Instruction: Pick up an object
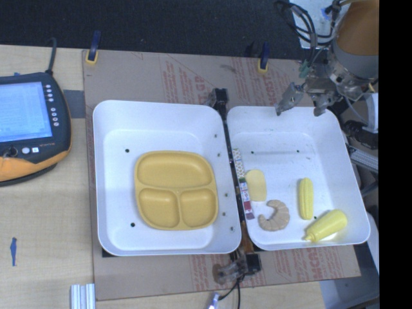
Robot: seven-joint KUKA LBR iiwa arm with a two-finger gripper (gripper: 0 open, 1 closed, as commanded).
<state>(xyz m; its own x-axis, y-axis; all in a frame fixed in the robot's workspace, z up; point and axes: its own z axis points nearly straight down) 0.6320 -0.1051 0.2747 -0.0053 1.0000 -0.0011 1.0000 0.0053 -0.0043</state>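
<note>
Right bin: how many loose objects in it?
4, all toward the near side of the right bin: pale yellow slab, tan curved piece, corn cob, yellow bottle in the near right corner. None look hidden.

wooden counter (38, 237) with a brown cardboard sheet (167, 76) laid over it. a blue clamp (94, 46) pins the sheet's far left corner, another clamp (263, 55) sits at the far edge toward the right. teach pendant (29, 124) lies on the counter left of the cardboard, screen lit pale blue, orange underside showing. small blue mark (13, 250) near the left edge. ribbed metal piece (82, 295) at the near edge.
</note>
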